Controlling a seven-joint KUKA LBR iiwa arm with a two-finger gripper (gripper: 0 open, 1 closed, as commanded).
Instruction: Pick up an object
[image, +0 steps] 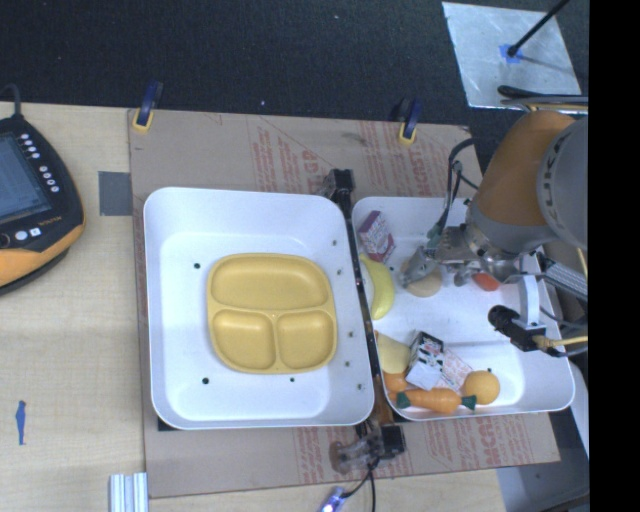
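Observation:
My gripper (424, 264) hangs low over the upper middle of the right bin (545, 400), at the end of the grey arm with the orange band. Right under its tip, and partly hidden by it, lies a beige round object (426, 287). A small red object (487, 283) sits just to the right, beneath the wrist. A yellow banana-like piece (380, 288) lies against the bin's left wall. A purple-and-white packet (377, 236) lies at the upper left. Nothing is visibly held.
Along the right bin's front lie a carrot (436, 402), an orange-yellow fruit (483, 386), a black-and-white box (428, 361) and a yellow wedge (393, 352). The left bin (170, 300) holds a yellow divided plate (272, 310). A teach pendant (30, 210) rests at far left.

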